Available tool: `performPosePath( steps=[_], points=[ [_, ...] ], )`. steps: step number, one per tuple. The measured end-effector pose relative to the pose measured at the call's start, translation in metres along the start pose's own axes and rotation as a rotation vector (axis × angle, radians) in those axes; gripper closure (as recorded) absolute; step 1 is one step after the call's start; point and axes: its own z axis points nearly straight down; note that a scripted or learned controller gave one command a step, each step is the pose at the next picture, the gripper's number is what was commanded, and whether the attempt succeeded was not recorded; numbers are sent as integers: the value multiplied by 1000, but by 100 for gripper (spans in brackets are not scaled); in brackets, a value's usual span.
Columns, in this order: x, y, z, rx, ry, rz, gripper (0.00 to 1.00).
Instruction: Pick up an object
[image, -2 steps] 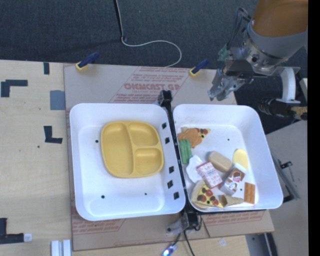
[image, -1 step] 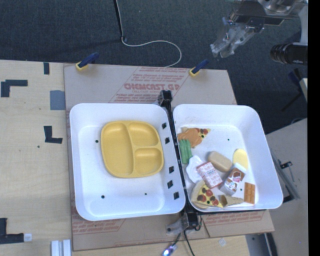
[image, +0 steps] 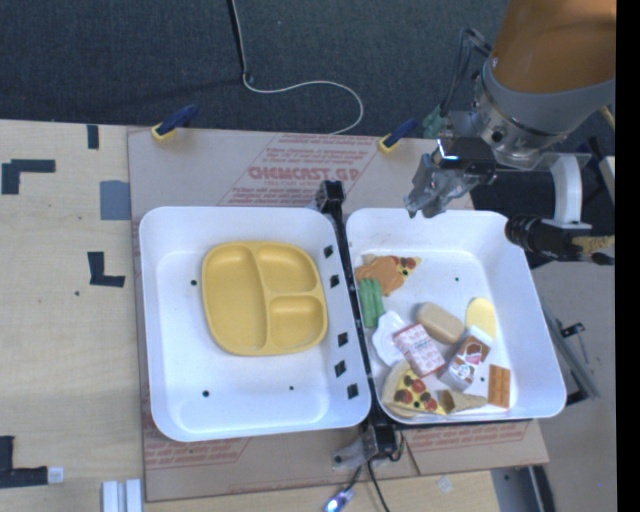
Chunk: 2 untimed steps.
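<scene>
My gripper hangs above the far rim of the right bin, with nothing seen between its fingers. The right bin holds several toy food items: an orange pizza slice, a green piece, a tan bread roll, a yellow piece, a red-and-white packet, a small can, another pizza slice and an orange cracker. The items lie nearer the camera than the gripper, below it in the view.
The left bin holds a yellow divided plate. A black divider with clips runs between the bins. A white cable lies behind the bins, with blue-yellow clamps at the cardboard's corners.
</scene>
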Motion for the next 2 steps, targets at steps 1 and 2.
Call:
performPosePath(
  steps=[1, 2],
  points=[
    [81, 46, -123, -30, 4, -11, 100],
    [63, 12, 8, 1, -2, -1, 100]
  ],
)
